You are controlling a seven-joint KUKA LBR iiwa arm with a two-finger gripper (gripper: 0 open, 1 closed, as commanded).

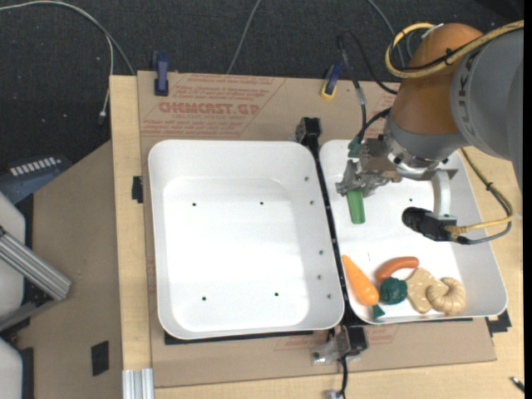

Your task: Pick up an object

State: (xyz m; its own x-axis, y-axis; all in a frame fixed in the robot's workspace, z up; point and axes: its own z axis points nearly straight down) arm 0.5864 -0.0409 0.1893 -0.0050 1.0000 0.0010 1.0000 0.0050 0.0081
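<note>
Hand (359, 185), over the right bin (490, 293) near its left wall, pinching the top of a green stick (357, 206) that hangs upright below it. Step, as judged: grasp made; next, a steady lift. Stick: slim, plain green, straight, lower end close to the bin floor.

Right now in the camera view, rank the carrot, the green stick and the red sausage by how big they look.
1. carrot
2. and 3. green stick and red sausage look alike; the arm hides the stick's top, so no ranking.
</note>
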